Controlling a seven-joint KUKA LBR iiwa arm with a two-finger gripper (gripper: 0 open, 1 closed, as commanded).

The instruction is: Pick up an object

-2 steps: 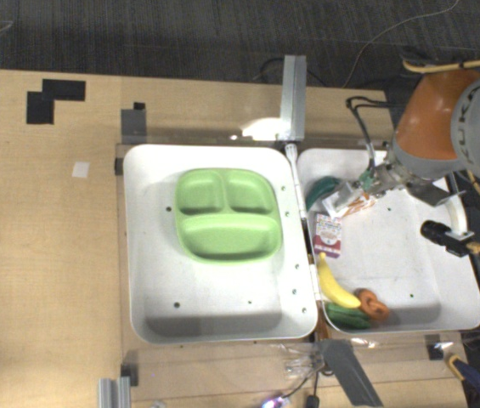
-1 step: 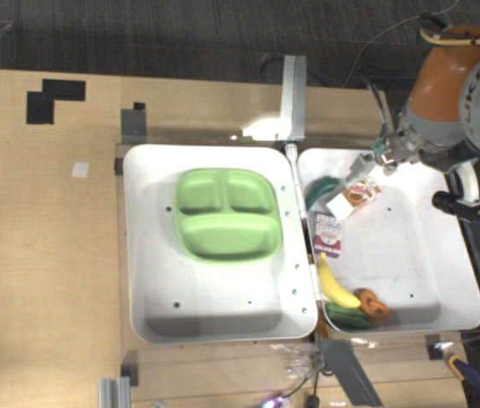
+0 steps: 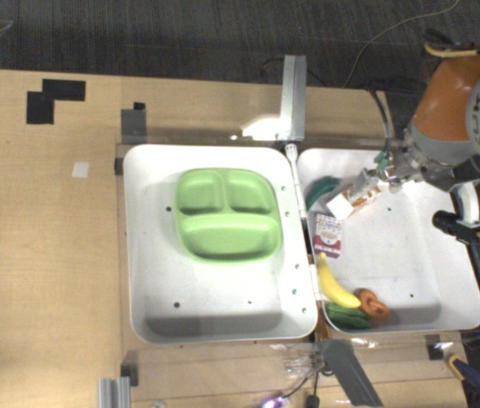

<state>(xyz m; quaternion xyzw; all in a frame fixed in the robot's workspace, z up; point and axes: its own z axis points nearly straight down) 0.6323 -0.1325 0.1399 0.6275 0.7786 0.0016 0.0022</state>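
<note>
Pale wooden bench point(image 3: 53, 245) against dark carpet, bearing two shallow white bins side by side.

Seen from the fixed camera above: left white bin point(image 3: 150, 262) with a light green divided plastic plate point(image 3: 227, 213) lying flat near its middle, apart from all four walls. Right white bin point(image 3: 418, 266) with its objects crowded along the wall shared with the left bin: a dark green rounded item point(image 3: 319, 189) at the far corner, a small white flat packet point(image 3: 340, 205) just beside it, a purple-and-white printed carton point(image 3: 328, 235) below that, then a yellow banana point(image 3: 335, 285), an orange-brown lump point(image 3: 374, 305) and a dark green long vegetable point(image 3: 347, 317) at the near wall.

Grey arm's two-finger gripper point(image 3: 367, 185) low over the far part of the right bin, tip pointing at the white packet and very near or touching it. Open or closed: cannot tell, too small and blurred. Nothing visibly lifted; every object apparently resting on a bin floor.

Judged progress: approach about done; grasp and lift left to do.

Room: wide bare floor across the right bin's middle and right side, good for withdrawal. Tight on the target's side, with the shared wall, far wall and dark green item close by.
</note>
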